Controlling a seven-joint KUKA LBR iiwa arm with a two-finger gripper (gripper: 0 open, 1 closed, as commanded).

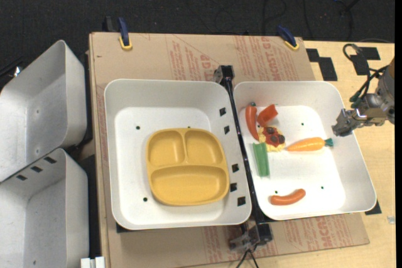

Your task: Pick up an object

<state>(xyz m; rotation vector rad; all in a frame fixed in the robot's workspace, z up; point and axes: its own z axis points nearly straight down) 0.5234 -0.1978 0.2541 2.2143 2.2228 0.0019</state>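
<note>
Robot arm at frame's right edge: small portion visible. Hand point(344, 124) dark grey metal, compact, blocky, narrowing to blunt tip. Behind it, lighter silver-grey wrist housing point(375, 102), boxy, with pale highlight along top. Thin dark cables point(363, 88) loop above wrist, curving up toward edge of frame. Detail blurred; no screws or markings legible.

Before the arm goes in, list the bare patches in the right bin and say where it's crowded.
In the right bin, bare floor lies between the carrot and the lower sausage, and along the back wall right of the red pepper piece. It is crowded by the divider: upper sausage, pepper, small red toy and green stick bunch together. The gripper sits at the right wall.
</note>
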